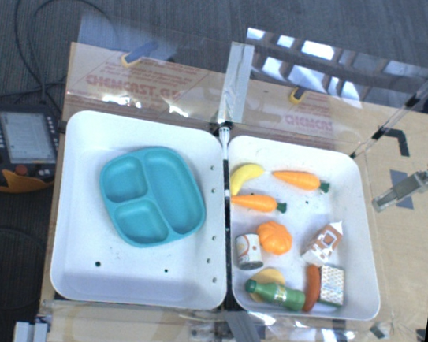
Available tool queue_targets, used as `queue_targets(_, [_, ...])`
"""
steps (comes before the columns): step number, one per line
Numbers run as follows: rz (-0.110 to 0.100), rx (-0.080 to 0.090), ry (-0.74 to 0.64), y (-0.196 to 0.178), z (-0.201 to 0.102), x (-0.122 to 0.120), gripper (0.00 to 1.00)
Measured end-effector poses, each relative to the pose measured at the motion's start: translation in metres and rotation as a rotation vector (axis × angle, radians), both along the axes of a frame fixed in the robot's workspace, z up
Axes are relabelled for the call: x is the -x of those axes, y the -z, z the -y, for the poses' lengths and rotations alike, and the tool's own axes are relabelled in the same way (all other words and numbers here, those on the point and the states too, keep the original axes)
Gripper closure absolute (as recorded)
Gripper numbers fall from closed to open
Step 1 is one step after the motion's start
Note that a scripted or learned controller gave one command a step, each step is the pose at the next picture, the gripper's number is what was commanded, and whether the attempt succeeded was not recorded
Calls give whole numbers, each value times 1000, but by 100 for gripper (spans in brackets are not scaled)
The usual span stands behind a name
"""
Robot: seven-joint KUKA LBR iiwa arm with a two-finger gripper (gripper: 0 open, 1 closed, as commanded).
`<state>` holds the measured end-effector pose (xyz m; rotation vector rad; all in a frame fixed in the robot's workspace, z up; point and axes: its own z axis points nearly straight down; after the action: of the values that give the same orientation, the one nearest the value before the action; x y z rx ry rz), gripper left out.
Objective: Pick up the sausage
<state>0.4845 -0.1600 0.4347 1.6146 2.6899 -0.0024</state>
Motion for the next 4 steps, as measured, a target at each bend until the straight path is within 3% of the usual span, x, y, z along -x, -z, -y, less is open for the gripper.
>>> queue_targets(2, [0, 2, -441, 0, 64, 0, 0])
queue_targets(3, [1, 0, -324, 0, 63, -15, 0])
queue_targets(4, [0, 2, -450, -1, 64, -1, 0])
